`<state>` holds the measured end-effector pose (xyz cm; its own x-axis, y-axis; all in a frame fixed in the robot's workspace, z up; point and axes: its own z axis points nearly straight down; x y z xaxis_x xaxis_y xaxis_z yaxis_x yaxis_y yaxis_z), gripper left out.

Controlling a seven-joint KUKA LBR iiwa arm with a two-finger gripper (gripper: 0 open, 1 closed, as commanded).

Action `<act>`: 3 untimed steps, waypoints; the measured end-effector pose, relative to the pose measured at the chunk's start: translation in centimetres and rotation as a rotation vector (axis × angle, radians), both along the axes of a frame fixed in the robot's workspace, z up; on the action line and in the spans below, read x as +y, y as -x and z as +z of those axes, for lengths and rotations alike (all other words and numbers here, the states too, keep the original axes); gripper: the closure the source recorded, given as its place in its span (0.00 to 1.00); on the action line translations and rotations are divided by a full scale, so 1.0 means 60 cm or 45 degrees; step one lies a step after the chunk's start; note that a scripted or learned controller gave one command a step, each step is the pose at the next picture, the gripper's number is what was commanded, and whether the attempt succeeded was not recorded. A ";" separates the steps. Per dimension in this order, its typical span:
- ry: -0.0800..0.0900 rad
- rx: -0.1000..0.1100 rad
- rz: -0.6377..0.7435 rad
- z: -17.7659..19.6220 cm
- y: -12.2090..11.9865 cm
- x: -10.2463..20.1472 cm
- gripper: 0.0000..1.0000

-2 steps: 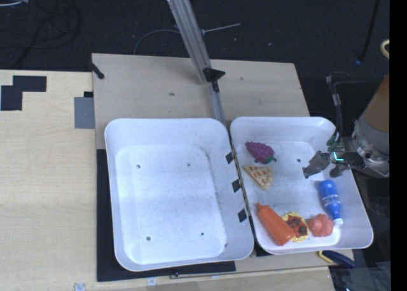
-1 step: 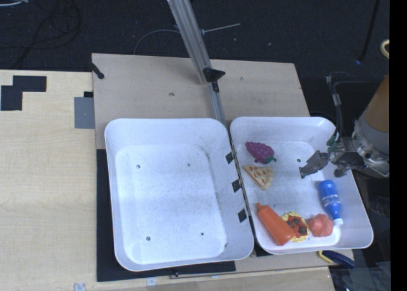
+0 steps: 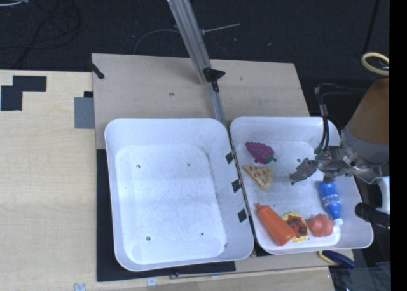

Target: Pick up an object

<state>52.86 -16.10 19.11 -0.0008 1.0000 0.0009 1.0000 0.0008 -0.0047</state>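
Observation:
The right bin (image 3: 280, 128) holds a purple grape bunch (image 3: 259, 151), a tan waffle wedge (image 3: 259, 175), an orange carrot-like piece (image 3: 275, 224), a yellow and red toy (image 3: 296, 225), a red tomato-like ball (image 3: 321, 225) and a blue bottle (image 3: 329, 199). My gripper (image 3: 304, 171) hangs over the middle right of this bin, its dark fingers pointing left, just above the blue bottle and to the right of the waffle wedge. Nothing shows between the fingers.
The left bin (image 3: 127, 137) lies beside the right one, with black clips along the shared edge. A metal rail (image 3: 194, 35) slants across the back of the bench. The arm's orange band (image 3: 374, 112) is at the right edge.

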 end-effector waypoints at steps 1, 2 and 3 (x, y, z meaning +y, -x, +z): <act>-0.001 0.002 -0.001 -0.102 0.012 0.000 0.00; 0.001 -0.005 -0.001 -0.167 0.012 0.000 0.00; 0.002 -0.009 -0.003 -0.148 0.011 -0.001 1.00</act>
<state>52.20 -16.17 10.24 0.0016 1.0000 -0.0005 1.0000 -0.0016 0.0020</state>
